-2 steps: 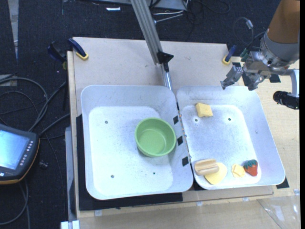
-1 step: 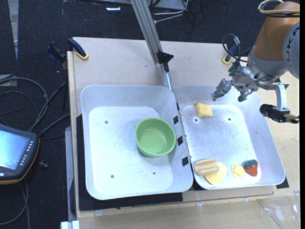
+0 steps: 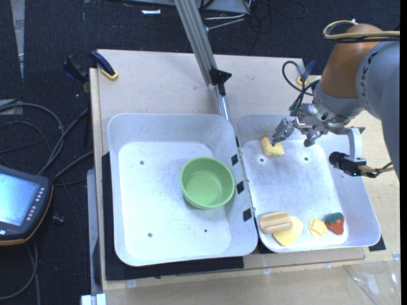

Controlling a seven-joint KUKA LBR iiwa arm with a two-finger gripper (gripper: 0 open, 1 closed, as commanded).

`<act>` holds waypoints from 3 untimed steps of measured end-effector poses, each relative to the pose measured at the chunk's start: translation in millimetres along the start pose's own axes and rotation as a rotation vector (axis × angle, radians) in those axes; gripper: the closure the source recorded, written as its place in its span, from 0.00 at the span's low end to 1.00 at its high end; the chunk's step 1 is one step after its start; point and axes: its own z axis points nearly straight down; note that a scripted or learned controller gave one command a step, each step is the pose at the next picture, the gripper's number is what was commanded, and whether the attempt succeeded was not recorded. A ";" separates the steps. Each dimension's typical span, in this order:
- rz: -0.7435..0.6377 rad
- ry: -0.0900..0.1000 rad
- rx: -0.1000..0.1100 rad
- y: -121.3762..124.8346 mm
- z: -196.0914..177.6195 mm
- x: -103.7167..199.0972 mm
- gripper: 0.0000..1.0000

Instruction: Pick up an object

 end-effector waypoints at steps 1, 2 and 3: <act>0.000 0.000 -0.001 -0.9 53.1 0.4 0.00; 0.000 -0.001 -0.007 0.9 38.9 0.1 1.00; 0.000 -0.002 -0.009 3.1 -8.0 8.7 1.00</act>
